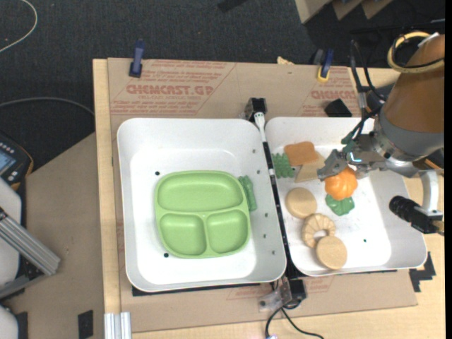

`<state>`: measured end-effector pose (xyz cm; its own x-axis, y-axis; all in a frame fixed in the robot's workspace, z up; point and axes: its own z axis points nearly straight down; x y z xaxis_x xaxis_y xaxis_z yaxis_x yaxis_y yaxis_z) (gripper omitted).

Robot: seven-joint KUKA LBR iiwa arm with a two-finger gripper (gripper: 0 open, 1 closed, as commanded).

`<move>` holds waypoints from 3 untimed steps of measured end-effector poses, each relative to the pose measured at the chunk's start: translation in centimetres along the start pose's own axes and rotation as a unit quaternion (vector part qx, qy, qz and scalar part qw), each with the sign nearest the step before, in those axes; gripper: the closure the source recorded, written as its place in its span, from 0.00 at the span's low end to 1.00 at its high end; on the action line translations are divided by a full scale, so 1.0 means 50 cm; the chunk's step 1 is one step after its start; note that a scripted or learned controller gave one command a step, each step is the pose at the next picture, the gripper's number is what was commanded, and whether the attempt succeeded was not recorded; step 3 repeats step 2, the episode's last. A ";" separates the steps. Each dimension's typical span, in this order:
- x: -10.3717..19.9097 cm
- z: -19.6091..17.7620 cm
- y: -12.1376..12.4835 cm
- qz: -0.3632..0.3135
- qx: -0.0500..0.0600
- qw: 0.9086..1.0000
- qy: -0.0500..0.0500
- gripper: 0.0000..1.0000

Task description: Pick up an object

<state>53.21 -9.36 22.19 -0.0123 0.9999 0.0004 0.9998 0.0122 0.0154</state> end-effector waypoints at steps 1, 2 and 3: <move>0.132 -0.143 -0.039 0.002 0.003 1.000 0.001 1.00; 0.270 0.038 -0.109 0.003 0.014 1.000 0.001 1.00; 0.270 0.038 -0.109 0.003 0.014 1.000 0.001 1.00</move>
